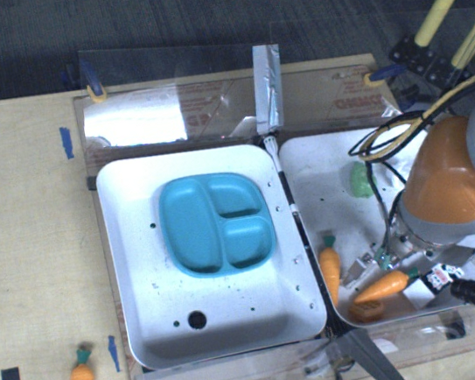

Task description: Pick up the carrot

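Camera view: the arm (448, 175) is reaching into the right bin (305, 166), its gripper (389, 270) working low at the near edge. A smooth orange carrot (381, 288) is lying tilted right under it, seemingly between the fingers, though I cannot tell whether they are clamped. Judging by that, the lift is not yet done. Another carrot (330, 273) is lying by the bin's left wall. In the left bin (152, 330), a glossy blue divided plate (217, 223) is sitting.
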{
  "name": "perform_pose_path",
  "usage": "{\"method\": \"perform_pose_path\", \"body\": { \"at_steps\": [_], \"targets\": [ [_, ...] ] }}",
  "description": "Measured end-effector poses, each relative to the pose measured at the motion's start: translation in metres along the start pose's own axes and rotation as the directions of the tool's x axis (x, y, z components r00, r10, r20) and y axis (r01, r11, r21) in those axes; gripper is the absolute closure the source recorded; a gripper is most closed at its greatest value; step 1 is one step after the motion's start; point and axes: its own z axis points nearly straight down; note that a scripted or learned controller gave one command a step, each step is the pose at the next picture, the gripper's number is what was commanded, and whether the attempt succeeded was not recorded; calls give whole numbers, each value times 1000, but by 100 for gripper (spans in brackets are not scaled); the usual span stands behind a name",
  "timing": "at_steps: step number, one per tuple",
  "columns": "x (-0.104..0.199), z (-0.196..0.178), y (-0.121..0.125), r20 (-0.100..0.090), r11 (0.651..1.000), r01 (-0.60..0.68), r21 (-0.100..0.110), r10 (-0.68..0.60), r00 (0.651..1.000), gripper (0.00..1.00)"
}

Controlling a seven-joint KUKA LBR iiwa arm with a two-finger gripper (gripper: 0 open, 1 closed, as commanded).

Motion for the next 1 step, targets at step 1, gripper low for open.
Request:
{"method": "perform_pose_path", "body": {
  "at_steps": [1],
  "targets": [
    [-56,1,-23,4,998,-62,0,62,998,0]
  ]
}}
